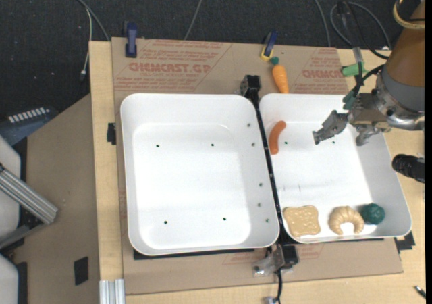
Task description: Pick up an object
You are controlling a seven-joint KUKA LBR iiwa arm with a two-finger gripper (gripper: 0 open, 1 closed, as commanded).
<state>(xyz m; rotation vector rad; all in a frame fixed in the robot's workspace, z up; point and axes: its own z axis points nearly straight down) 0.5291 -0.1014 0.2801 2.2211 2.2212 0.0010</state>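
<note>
My gripper [347,132] hangs over the upper right part of the right bin [337,174], its two dark fingers spread apart and open with nothing between them. An orange sausage-shaped piece [277,136] lies at the bin's upper left, to the left of the gripper. Along the bin's front edge sit a slice of toast [301,220], a croissant [346,219] and a small dark green ball [372,213], well below the gripper.
The left bin [192,174] adjoins the right one. A toy carrot [280,78] lies on the cardboard behind the bins, outside them. Black clips [251,84] hold the bins at the back and front. Cables run behind the bench.
</note>
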